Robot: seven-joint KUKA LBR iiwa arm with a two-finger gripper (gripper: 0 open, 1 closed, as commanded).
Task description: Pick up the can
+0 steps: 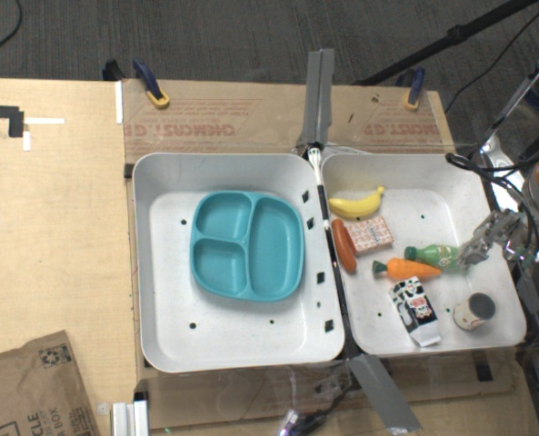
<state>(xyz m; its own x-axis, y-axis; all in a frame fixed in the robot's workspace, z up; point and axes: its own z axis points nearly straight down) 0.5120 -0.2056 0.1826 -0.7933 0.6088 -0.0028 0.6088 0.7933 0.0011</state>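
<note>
The can [474, 312] is small and tan with a dark round end facing up, and it sits in the front right corner of the right bin [433, 193]. My gripper [477, 250] hangs at the bin's right side, behind the can and apart from it. Its tip is close to the right end of a green bottle [435, 255]. Nothing shows held in the gripper.
In the right bin lie a banana [356, 204], a red sausage [344, 244], a pink box [370, 234], a carrot [409, 268] and a small carton [414, 310] just left of the can. The left bin [160, 271] holds a teal divided plate [248, 244].
</note>
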